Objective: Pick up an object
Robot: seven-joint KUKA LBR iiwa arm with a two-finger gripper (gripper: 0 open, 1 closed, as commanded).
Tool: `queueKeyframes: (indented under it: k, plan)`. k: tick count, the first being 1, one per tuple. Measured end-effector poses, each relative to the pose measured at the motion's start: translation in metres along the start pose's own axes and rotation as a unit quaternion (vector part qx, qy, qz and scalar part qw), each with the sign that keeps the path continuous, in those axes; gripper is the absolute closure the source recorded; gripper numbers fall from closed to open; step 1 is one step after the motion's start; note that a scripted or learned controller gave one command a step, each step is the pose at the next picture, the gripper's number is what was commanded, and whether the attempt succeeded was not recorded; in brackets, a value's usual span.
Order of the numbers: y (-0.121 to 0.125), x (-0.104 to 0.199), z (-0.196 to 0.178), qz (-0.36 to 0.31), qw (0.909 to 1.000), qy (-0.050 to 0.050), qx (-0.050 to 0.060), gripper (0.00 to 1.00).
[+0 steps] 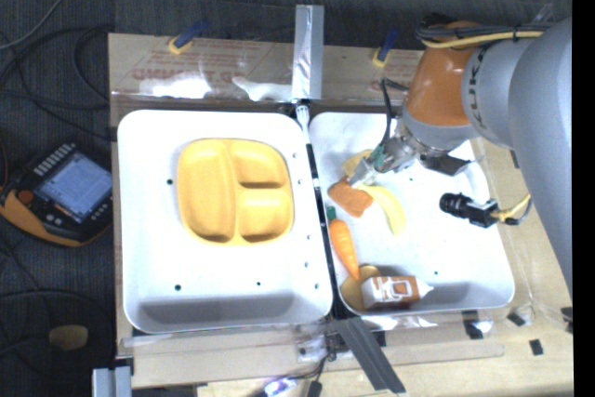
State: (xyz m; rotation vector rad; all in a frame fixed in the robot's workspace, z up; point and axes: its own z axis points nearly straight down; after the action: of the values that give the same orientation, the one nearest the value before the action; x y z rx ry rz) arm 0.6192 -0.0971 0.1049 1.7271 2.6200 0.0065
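Pincer (370,170) down in clutter, spread or pinched can't tell; orange piece (350,198) just beside it, banana (393,212) near; crowding could mean nudging both, grabbing nothing

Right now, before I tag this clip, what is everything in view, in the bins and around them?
shallow white bins: two, white, side by side on the bench, left bin, right bin
divided plastic tray: one, yellow, middle of the left bin
toy carrot: one, orange, right bin, along its left wall
wedge-shaped chunk: one, orange-red, right bin, above the carrot
curved banana-like piece: one, pale yellow, right of the chunk
small carton: one, brown and white, right bin's near edge
handheld pendant with screen: one, orange and grey, on the floor left of the bench
clamps: two, blue and yellow, bench's far edge
robot arm: one, grey with orange band, from the right
gripper: one, just above the chunk
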Motion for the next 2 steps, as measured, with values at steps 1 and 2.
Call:
queueKeyframes:
  k: [1, 2]
  plan:
    - [-0.0432, -0.0062, 0.0065, 0.176, 0.9843, -0.001, 0.001, 1.0]
    - [-0.0441, -0.0056, 0.0084, 0.177, 0.9843, 0.0, 0.003, 0.0]
